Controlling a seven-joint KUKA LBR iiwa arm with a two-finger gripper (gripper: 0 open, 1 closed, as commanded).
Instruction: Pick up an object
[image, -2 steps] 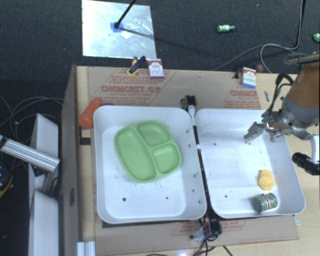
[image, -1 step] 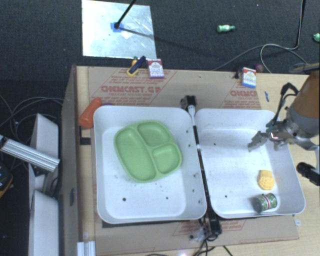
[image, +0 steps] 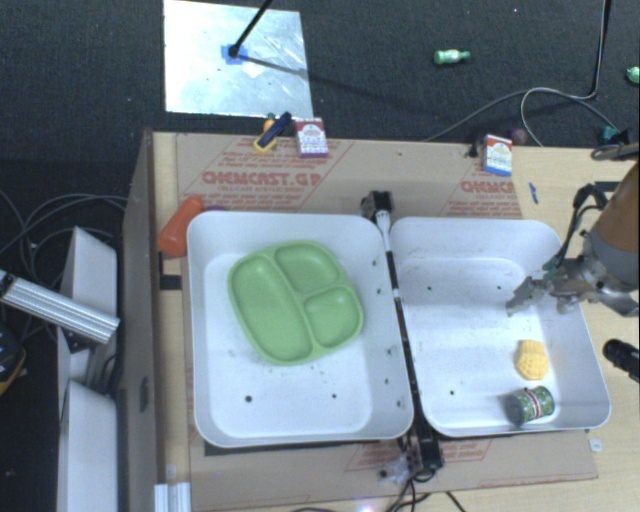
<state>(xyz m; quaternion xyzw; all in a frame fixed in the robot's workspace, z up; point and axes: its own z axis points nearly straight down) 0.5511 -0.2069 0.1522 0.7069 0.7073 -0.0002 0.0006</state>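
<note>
Robotics lab: bench (image: 430, 165), cables (image: 560, 95)

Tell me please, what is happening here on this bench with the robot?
A grey robot arm reaches in from the right, and its claw hangs over the right bin, near its far right side. Nothing shows between its fingers. Two small things lie in that bin, toward its near right corner: a yellow object and, just in front of it, a small can on its side. The left bin holds a green divided tray. So nothing is picked up yet.
</note>
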